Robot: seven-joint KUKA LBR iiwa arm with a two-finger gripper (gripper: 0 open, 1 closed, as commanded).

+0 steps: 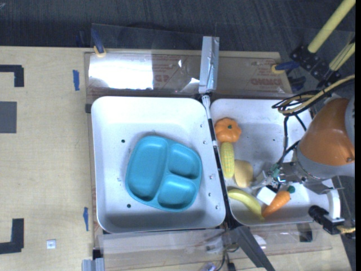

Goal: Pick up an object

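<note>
From the camera view: reach step in hand, gripper [277, 176] low in the right bin [256, 109] at about 4 o'clock, jaw state impossible to tell. Just below, a toy carrot [276, 202] beside a white block [264, 195]. Calls next for a clean descent onto one item. Crowding nearby: banana [246, 201], corn cob [227, 159], pale potato-like piece [243, 173], small pumpkin [228, 130] at 12 o'clock. Blue divided plate [163, 172] in the left bin [113, 114].

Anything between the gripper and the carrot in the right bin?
Nothing visible stands between them. The gripper is low in the right bin, right above the carrot. A small white block and the banana crowd the carrot's left side.
</note>
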